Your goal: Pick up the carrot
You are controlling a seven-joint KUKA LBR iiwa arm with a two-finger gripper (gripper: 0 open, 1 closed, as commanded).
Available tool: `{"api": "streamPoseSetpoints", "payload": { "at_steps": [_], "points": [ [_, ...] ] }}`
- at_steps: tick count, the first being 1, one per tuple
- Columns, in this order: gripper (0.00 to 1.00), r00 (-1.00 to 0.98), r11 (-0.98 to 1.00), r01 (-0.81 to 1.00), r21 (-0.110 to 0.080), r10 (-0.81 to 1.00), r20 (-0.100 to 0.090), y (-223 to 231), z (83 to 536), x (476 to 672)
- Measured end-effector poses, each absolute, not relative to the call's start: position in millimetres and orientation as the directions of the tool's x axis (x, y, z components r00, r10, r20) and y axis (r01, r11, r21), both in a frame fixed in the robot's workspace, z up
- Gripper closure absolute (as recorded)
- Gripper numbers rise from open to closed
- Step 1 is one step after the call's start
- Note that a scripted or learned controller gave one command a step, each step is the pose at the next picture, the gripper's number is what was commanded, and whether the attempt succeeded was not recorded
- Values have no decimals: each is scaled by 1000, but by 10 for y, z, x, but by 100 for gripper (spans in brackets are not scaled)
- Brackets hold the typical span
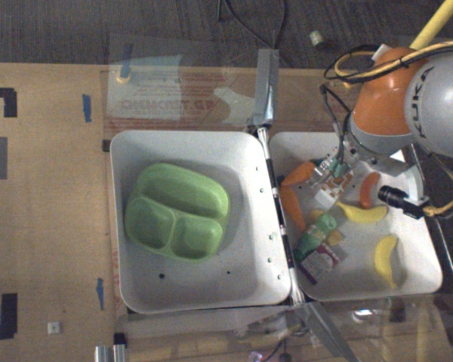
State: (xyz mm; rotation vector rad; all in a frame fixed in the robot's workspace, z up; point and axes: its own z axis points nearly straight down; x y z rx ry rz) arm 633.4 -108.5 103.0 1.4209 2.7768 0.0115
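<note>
Hand [334, 173] low in right bin [426, 277], just beside carrot [298, 174].

1. We see a dark grey carpeted floor [98, 13] along the top, well up and left of the jaws.
2. A black cable [251, 6] loops across that floor.
3. The light wooden desk [45, 202] spreads far to the left of the jaws.
4. Black corner marks [4, 100] and blue tape strips [86, 108] sit on its surface.
5. The light is soft and even.
</note>
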Motion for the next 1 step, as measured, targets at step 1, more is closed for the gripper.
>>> {"api": "streamPoseSetpoints", "payload": {
  "at_steps": [1],
  "points": [
    [100,-486,486,874,8,874,-6,-1008,892,6327]
  ]
}}
